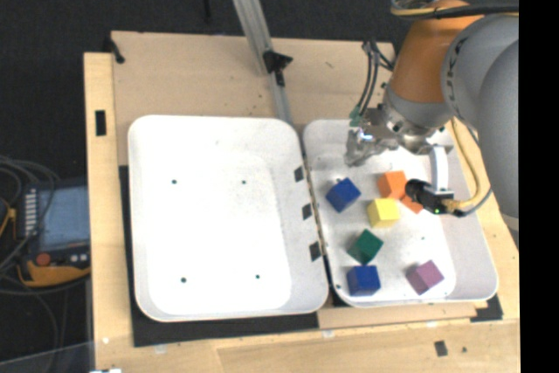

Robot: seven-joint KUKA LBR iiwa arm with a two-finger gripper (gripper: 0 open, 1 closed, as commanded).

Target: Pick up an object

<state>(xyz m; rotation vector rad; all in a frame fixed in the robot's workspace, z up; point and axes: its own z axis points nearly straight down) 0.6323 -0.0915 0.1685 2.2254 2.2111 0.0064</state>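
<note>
Six small cubes [383, 211], smooth white right bin [476, 258], claw [360, 144] above

We can read no text, label, brand or number anywhere; the screen of the handheld pendant [63, 218] at left is too blurred.

six blocks [372, 227] in right bin [472, 271], left bin [148, 188] beside it
</note>
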